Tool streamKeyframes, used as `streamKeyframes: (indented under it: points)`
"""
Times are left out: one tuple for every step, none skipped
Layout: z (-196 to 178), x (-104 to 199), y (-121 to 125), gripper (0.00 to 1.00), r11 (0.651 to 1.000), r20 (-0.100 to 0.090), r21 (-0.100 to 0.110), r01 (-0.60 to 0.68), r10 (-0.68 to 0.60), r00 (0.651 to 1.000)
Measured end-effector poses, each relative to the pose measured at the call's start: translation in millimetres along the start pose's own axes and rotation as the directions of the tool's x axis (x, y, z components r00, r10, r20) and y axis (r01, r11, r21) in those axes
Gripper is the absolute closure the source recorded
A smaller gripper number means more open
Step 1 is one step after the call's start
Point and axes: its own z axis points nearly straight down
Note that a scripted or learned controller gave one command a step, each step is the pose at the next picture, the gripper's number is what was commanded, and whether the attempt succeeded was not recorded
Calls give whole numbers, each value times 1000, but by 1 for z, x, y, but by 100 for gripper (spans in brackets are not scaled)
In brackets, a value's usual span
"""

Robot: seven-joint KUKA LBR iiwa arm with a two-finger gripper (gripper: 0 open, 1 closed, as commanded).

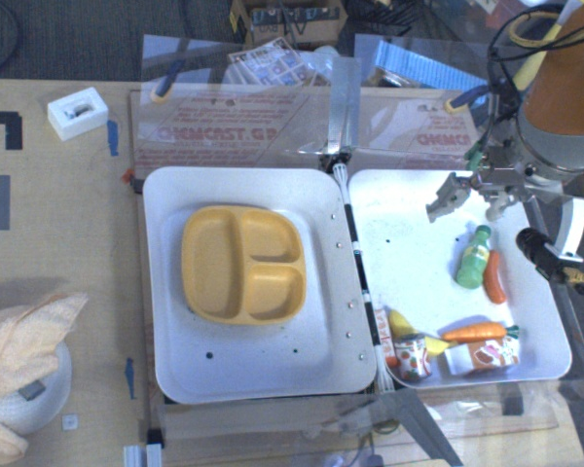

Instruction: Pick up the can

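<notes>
The gripper [470, 198] hangs over the upper part of the right bin [409, 261], its 2 fingers spread apart with nothing between them. The can [413, 356] lies at the lower left corner of that bin, beside a banana [397, 321], a carrot [479, 333] and a carton [483, 356]. A green bottle [473, 259] lies just below the gripper. The left bin [165, 261] holds a yellow tray [241, 265].

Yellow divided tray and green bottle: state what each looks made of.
Yellow divided tray: probably moulded plastic, matte, with uniform colour, rounded edges and soft sheen. Small green bottle with pale cap: likely plastic, slightly glossy; too small to be sure.
</notes>
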Motion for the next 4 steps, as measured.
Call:
streamKeyframes:
  points:
    - [85, 32, -47, 0, 987, 0, 1, -159, 159, 987]
    - [151, 0, 45, 0, 995, 1, -1, -100, 100, 995]
    - [39, -43, 77, 0, 968, 1, -2, -251, 251, 968]
    - [157, -12, 47, 0, 999, 0, 0, -43, 43, 999]
